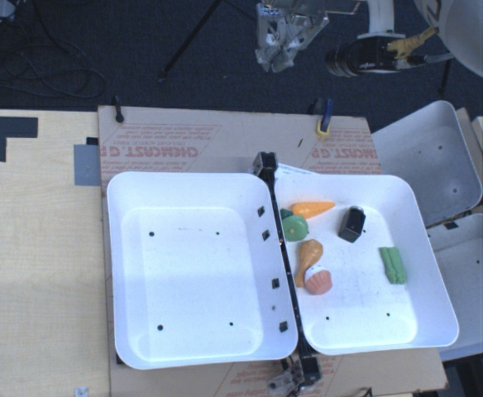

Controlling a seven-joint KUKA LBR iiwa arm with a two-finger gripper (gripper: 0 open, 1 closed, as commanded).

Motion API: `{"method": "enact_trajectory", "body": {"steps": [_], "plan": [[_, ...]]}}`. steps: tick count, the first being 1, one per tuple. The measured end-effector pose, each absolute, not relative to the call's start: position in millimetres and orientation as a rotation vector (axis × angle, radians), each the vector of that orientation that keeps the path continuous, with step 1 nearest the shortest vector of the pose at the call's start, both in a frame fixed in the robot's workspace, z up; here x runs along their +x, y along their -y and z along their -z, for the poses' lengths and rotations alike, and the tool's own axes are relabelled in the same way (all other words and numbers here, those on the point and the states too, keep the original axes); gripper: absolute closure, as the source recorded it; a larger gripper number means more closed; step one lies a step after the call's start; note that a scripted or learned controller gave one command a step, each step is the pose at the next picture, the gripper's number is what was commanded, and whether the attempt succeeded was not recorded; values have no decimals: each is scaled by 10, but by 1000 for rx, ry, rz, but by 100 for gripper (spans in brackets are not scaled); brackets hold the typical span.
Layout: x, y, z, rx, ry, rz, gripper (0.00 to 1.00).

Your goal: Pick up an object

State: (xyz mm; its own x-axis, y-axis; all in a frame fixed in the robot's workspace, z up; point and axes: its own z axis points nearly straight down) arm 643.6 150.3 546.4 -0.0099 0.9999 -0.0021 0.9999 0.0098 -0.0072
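From my remote desk I am watching two bins sitting side by side: the left bin [134, 222], then the right bin [407, 321] carrying a carrot [312, 209], a tan gourd [309, 259], a green block [393, 265], a black block [351, 223] and a pink piece [318, 282]. The gripper [281, 44] is hanging beyond the bench, holding nothing; its opening I cannot tell.

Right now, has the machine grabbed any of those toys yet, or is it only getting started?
Only getting started. Nothing looks done: the carrot, black block, green piece, pear-shaped toy and pink toy all lie in the right bin. The claw hangs high at the back, beyond the bins. Left: come down, grip one, lift it.
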Motion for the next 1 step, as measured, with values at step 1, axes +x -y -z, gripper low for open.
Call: {"method": "enact_trajectory", "body": {"steps": [1], "plan": [[6436,-1504,-5459,-2206,2230,-12,0]]}}
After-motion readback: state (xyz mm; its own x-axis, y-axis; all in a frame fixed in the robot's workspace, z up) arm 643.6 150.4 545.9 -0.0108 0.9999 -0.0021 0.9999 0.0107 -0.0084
